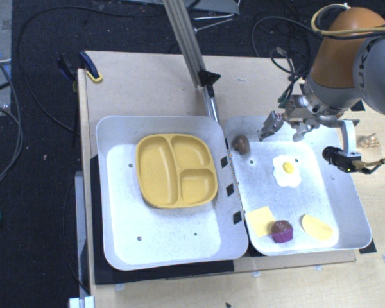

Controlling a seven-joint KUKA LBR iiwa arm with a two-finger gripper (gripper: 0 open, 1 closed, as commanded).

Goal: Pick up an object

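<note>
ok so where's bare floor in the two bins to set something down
Left bin: bare strip below the yellow tray. Right bin: open middle between fried egg and purple piece. Crowded along its front edge and near the end effector.

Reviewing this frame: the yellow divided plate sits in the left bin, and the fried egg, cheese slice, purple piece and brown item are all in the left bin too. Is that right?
Not quite. The camera view shows the yellow divided plate in the left bin, but the fried egg, cheese slice, purple piece and brown item lie in the right bin.
</note>
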